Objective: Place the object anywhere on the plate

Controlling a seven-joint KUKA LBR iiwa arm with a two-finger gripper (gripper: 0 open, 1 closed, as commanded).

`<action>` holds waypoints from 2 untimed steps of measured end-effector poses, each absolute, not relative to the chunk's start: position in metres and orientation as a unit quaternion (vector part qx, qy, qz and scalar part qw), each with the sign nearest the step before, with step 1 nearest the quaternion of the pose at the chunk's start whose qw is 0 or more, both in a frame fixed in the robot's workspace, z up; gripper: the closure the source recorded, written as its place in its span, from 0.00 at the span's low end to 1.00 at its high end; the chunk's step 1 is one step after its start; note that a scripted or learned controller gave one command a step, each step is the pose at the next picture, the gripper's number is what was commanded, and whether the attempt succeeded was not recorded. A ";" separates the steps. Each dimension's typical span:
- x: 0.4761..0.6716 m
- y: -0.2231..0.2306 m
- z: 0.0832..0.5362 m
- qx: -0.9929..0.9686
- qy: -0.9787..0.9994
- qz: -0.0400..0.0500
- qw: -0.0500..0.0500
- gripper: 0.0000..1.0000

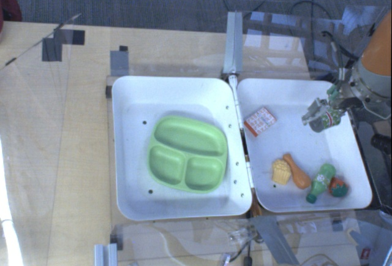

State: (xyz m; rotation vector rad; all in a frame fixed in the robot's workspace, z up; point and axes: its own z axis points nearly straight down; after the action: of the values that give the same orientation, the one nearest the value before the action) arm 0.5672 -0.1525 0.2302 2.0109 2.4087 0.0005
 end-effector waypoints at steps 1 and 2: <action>0.559 -0.074 0.200 0.646 0.763 0.000 0.000 1.00; 0.518 -0.010 0.193 0.508 0.862 0.000 -0.001 1.00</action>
State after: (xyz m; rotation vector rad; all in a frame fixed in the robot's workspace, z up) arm 0.5177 -0.0099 0.1929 1.5956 2.7076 -0.0001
